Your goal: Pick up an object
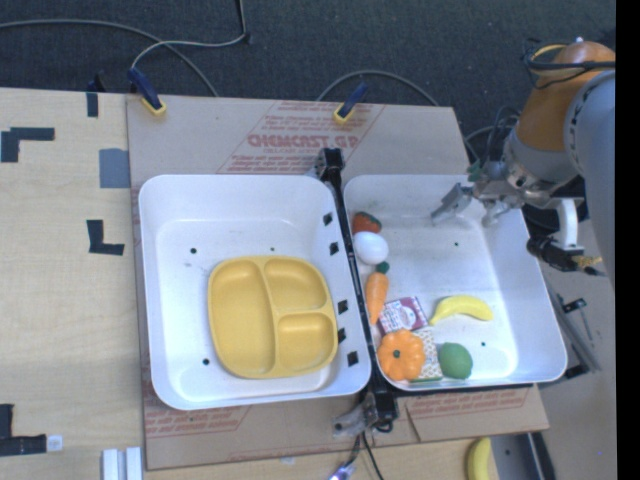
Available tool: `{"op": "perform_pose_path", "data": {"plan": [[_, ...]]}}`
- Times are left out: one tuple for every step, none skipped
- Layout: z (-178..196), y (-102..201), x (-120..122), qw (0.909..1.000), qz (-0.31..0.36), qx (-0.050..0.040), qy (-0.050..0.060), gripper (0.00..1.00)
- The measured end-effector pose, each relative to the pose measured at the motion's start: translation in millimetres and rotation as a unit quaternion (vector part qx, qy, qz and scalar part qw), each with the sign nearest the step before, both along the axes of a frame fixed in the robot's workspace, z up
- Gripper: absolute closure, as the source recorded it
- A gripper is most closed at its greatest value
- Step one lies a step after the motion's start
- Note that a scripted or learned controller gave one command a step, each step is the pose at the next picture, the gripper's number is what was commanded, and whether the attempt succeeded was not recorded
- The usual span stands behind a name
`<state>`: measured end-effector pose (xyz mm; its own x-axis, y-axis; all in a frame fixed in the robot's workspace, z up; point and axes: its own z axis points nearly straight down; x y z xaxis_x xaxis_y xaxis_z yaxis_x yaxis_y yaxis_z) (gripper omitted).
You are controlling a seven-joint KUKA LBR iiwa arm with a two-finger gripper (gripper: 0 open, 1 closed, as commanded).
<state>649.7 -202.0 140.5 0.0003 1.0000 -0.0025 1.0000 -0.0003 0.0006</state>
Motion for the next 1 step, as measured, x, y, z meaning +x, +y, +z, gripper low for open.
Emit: {"op": "perform_pose_path", "data": {"plan": [[-54.4, 72.6, 19.3, 1.0000, 0.001, -0.0008, -0.001, 0.00]]}}
